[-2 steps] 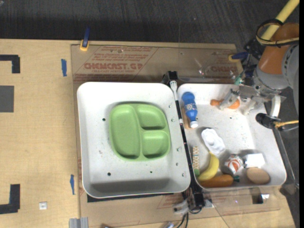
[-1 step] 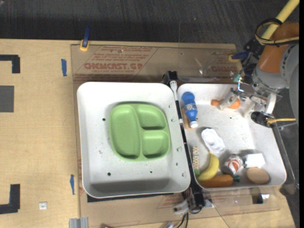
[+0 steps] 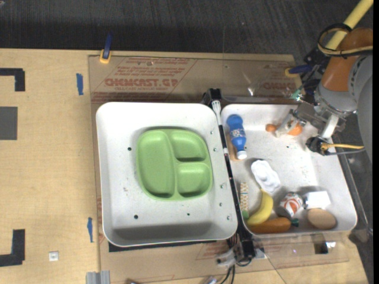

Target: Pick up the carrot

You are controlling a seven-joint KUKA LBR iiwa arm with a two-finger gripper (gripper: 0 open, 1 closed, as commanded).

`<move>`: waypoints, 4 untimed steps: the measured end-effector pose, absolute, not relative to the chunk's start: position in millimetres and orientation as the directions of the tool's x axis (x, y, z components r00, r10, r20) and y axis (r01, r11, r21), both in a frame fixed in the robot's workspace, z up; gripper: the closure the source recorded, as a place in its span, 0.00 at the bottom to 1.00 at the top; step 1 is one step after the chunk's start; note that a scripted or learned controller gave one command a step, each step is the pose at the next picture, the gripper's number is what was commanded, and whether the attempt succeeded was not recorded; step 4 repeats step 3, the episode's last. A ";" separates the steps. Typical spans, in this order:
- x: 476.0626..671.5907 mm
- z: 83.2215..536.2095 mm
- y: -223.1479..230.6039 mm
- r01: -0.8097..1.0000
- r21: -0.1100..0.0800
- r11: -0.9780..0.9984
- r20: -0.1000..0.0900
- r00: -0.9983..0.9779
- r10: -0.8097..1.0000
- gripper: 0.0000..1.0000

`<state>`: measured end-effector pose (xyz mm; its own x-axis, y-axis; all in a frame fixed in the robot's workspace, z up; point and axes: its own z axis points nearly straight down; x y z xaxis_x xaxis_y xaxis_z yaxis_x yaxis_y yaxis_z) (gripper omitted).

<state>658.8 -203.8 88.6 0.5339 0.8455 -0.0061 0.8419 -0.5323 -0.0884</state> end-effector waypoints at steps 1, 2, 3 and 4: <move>644.1 88.4 -201.0 0.703 -0.066 -0.708 -0.001 0.710 0.704 0.00; 634.8 88.8 -187.8 0.466 -0.054 -0.883 -0.005 0.885 0.467 0.00; 640.7 89.6 -193.7 0.421 -0.090 -0.903 -0.014 0.906 0.423 0.00; 640.7 89.6 -193.7 0.421 -0.090 -0.903 -0.014 0.906 0.423 0.00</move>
